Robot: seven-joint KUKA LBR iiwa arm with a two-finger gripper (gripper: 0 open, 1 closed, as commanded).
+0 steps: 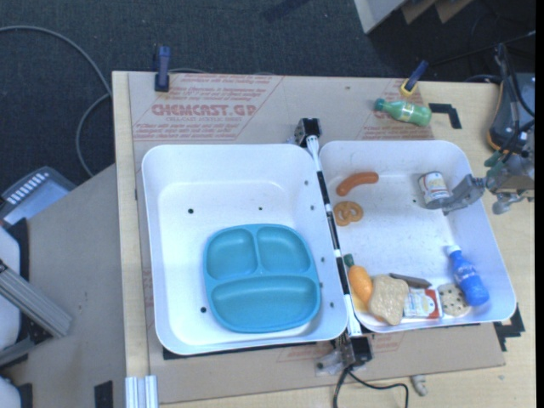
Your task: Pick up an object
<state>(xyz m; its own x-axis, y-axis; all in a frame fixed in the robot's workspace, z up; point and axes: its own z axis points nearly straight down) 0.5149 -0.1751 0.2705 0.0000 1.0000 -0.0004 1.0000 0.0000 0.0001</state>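
Bench (pixel 212 113) with two white bins (pixel 170 177), green bottle (pixel 404 111).

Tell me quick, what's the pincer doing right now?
Pincer: at the can in the right bin; open or closed cannot be told.

Two white bins are counted on the table: the left bin (pixel 170 177) and the right bin (pixel 399 155). One blue divided plate (pixel 261 276) is seen in the left bin. In the right bin are counted one sausage (pixel 357 181), one pretzel (pixel 347 213), one can (pixel 433 188), one blue bottle (pixel 467 279), one orange (pixel 360 284), one bread slice (pixel 388 298) and one cracker (pixel 454 300). Behind that bin, one green bottle (pixel 404 111) is seen.
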